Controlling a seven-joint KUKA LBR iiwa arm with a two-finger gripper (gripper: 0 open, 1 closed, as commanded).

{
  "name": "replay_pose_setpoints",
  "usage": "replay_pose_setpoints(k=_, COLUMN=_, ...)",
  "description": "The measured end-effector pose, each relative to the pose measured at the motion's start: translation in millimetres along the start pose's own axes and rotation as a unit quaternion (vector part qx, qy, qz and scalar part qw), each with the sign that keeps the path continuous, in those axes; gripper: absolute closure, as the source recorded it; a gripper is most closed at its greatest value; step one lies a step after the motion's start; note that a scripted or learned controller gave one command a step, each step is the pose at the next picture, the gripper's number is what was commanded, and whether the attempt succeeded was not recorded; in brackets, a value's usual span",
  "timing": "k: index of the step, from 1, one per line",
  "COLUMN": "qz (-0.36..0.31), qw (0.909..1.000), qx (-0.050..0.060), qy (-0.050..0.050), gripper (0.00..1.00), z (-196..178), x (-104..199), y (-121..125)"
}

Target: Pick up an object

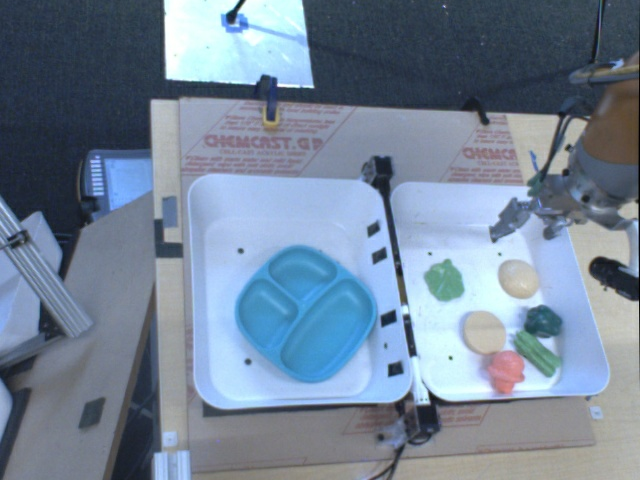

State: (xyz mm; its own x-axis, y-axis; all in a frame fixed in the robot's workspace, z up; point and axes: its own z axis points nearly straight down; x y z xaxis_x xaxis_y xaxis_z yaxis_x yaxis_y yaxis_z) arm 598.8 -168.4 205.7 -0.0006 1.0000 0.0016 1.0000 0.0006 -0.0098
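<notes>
Over the right white plastic bin's (585, 298) far edge hangs the two-finger gripper (528, 222), jaws spread, nothing grasped; nearest, mid-bin, lies the cream egg-shaped toy (518, 278), unpicked.

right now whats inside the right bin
The right bin holds six small items: a green leafy piece, two cream rounds, a dark green piece, a green stick, a pink piece. The gripper covers some floor.

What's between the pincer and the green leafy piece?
Bare white bin floor separates the pincer from the green leafy piece, seen from the overhead camera.
</notes>
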Motion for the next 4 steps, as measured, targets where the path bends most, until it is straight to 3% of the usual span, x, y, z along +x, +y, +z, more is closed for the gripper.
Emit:
replay_pose_setpoints(k=1, qz=-0.001, qw=1.0000, qx=-0.005, qy=-0.001, gripper=0.00, z=-6, x=0, y=3)
replay_pose_setpoints(k=3, qz=0.000, qw=1.0000, qx=-0.004, qy=-0.001, gripper=0.00, z=82, x=-11, y=-4)
replay_pose_setpoints(k=4, qz=-0.001, qw=0.9999, qx=-0.015, qy=-0.004, gripper=0.00, z=116, x=-13, y=3)
